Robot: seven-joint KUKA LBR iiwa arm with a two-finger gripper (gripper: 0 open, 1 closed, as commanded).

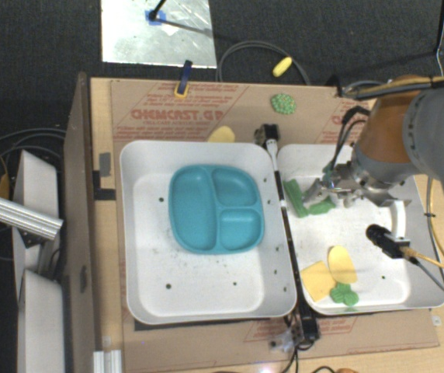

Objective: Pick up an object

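A flat green plastic piece [306, 198] lies at the upper left of the right-hand shallow white bin [420, 290], close to its left wall. The two-finger gripper [320, 193] is low over it, touching its right end; whether its grip is closed cannot be told. Open floor spreads in that bin's centre.

Blue divided plate [215, 209] set in the left bin [140, 286], gripper [322, 193] lowered over green pieces [306, 200] in the right bin [416, 290], yellow pieces [329, 270] laid near its front edge
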